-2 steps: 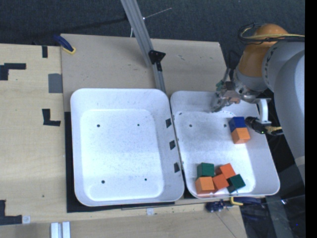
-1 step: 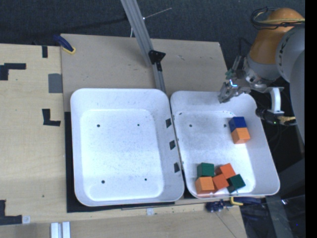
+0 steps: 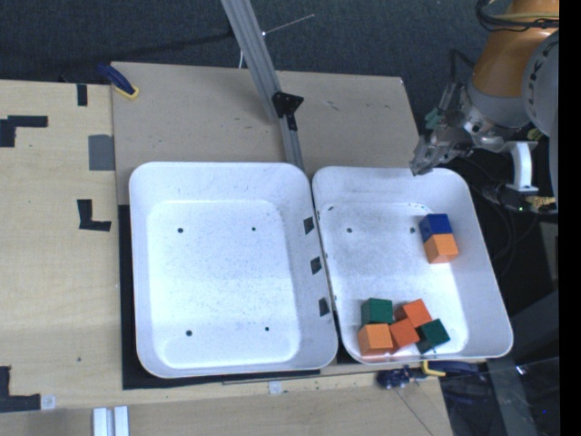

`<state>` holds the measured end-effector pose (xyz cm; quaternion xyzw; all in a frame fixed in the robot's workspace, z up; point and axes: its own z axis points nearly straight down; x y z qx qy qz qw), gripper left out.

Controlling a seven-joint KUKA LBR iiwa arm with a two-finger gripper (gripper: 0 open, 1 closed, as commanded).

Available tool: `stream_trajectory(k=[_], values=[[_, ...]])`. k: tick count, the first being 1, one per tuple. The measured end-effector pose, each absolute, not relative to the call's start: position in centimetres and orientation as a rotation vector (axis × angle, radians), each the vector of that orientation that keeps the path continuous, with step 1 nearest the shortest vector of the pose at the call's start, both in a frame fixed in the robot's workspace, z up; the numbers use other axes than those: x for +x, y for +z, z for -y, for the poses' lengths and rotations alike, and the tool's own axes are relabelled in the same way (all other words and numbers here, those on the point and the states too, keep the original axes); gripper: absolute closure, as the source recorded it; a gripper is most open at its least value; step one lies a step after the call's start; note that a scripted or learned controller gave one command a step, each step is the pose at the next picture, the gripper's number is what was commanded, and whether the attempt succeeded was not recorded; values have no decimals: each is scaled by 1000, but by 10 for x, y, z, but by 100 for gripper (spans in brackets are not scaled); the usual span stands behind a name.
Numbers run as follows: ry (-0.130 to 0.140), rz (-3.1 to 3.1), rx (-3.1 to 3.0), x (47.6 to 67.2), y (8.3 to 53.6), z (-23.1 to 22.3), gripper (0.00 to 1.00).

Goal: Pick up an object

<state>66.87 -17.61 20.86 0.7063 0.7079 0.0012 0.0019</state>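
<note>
Blocks (image 3: 402,324) clustered at right bin's (image 3: 472,203) six o'clock; my gripper (image 3: 424,162) at its twelve o'clock rim, grip state unreadable.

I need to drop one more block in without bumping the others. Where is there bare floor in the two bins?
The left bin has bare floor wall to wall. In the right bin, the middle and near-left floor is free. Crowded spots: the blue block touching an orange block by the right wall, and the block cluster at the near edge.

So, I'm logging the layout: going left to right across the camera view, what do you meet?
Left bin → right bin → gripper → blue block.
</note>
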Motion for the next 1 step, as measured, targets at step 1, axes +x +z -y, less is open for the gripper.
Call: stream_trajectory(k=[1], values=[[4,-2229,2214,660,223,119,100]])
